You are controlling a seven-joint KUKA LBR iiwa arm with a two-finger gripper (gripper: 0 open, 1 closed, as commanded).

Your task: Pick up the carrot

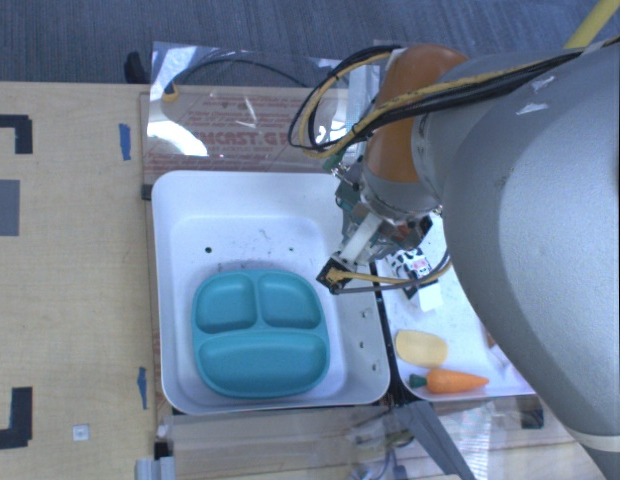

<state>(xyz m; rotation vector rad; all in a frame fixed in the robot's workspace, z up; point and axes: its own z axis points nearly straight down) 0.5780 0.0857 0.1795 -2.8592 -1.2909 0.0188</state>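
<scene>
Carrot (455,380) lies in the R bin (448,313), at its front edge, green tip toward the L bin (175,258). It's just beside a pale yellow item (422,347). Gripper (402,256) hangs farther back, approx. over the wall betw. the bins, apart from the carrot; spread or pressed together, can't tell. Teal divided plate (260,333) sits in the L bin. Bins rest on a wood-look worktop (70,268).

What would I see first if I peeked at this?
The huge grey robot arm with its orange band reaches in from the right over the right bin. A teal divided plate sits in the left bin. An orange carrot lies at the right bin's near edge, beside a pale yellow lump.
</scene>
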